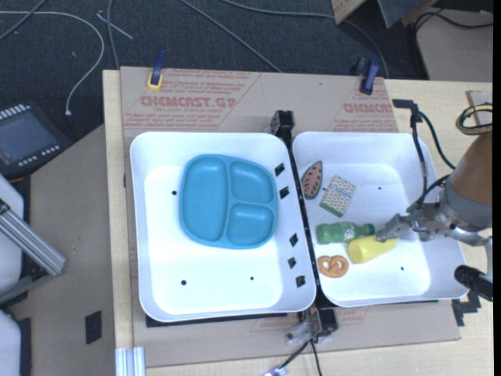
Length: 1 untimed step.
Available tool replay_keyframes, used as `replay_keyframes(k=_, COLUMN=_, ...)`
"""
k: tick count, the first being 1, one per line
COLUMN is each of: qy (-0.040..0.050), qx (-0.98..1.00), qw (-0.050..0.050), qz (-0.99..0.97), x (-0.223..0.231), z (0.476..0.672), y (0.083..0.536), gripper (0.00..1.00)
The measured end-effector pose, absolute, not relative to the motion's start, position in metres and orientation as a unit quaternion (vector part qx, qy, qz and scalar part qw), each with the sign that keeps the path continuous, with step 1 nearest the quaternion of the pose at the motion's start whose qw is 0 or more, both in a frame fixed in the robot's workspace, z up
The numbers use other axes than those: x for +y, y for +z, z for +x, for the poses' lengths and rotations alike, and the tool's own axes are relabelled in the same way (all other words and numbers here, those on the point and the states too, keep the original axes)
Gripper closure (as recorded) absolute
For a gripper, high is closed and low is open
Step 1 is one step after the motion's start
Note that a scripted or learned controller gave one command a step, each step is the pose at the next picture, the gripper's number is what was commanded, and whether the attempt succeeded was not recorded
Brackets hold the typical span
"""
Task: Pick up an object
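At the front of the right bin [407,284] lies a small orange pretzel [333,266], close to the divider between the 2 bins. Just behind it and to its right sits a yellow piece [369,249], a lemon-like toy lying on its side. The gripper [389,229] is low in this bin, its tip right at the yellow piece's upper right end and touching or nearly touching it. How far the gripper is open cannot be told here, as the tip is small and blurred, and nothing can be seen held in it. The arm [470,190] reaches in from the right, over the bin's right wall.

Just left of the gripper tip lies a green bottle [342,232] on its side, touching or almost touching the yellow piece below it. Farther back is a green-and-white checked packet [337,195], tilted, and left of that a watermelon slice [312,178], near the divider.

The left bin [156,210] holds 1 blue plate [228,200] with 3 compartments, set toward the bin's back half.

Both bins rest on a cardboard sheet [196,96] with red lettering, held by 2 clamps at its far edge, a blue and yellow one [156,74] on the left and a blue one [369,74] on the right. Cables [78,22] trail over the dark floor beyond.
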<state>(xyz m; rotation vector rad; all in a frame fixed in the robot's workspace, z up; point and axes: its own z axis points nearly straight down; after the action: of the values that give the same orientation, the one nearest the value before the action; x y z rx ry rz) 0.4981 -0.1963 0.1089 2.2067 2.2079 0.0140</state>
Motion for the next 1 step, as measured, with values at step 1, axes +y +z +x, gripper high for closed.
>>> replay_keyframes(k=1, qy=0.0038, qx=0.707, qw=0.007, qz=0.707, x=-0.1958, z=0.4966, y=0.1162, gripper=1.00)
